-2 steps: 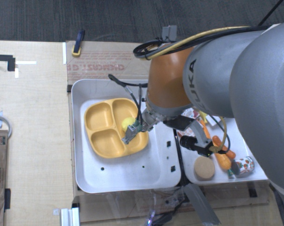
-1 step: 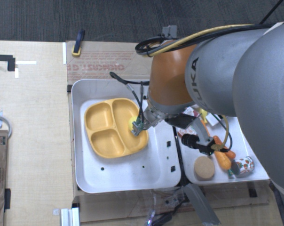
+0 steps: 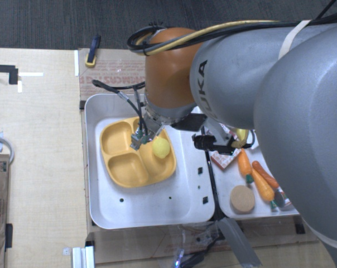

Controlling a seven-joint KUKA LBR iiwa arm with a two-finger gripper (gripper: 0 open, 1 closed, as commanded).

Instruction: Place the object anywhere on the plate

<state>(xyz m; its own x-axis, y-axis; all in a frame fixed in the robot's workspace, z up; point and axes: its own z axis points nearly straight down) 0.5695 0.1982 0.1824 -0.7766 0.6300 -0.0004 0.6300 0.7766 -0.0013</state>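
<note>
- The grey arm [image 3: 258, 77] with its orange band [image 3: 168, 66] reaches in from the right and covers much of the upper right of the camera view
- Its gripper [image 3: 139, 140] hangs low over the left white bin [image 3: 140, 211], above the middle of the yellow plate [image 3: 124, 169]
- Whether the jaws stand apart or together cannot be told; they are small, dark and partly hidden by the wrist
- The plate is a divided tray with three compartments and lies tilted in the upper part of the left bin, near its left wall
- A yellow lemon [image 3: 161, 148], the object of the task, rests on the plate in its right-hand compartment, just beside the gripper on its right and a little lower
- Whether the lemon touches the gripper tip cannot be told; it does not show between the jaws
- The right white bin [image 3: 230, 214] holds two orange carrots [image 3: 259, 180] lying side by side at a slant, and a round tan disc [image 3: 242, 199] below them
- A red and white packet [image 3: 224, 159] lies near the left wall of that bin, and something yellow [image 3: 241, 135] peeks out under the arm above it
- Black cables [image 3: 121, 91] run from the wrist over the upper edge of the left bin
- On the light wooden desk [image 3: 34, 149] a blue and yellow clamp [image 3: 92, 51] lies above the bins, near the desk's far edge
</note>
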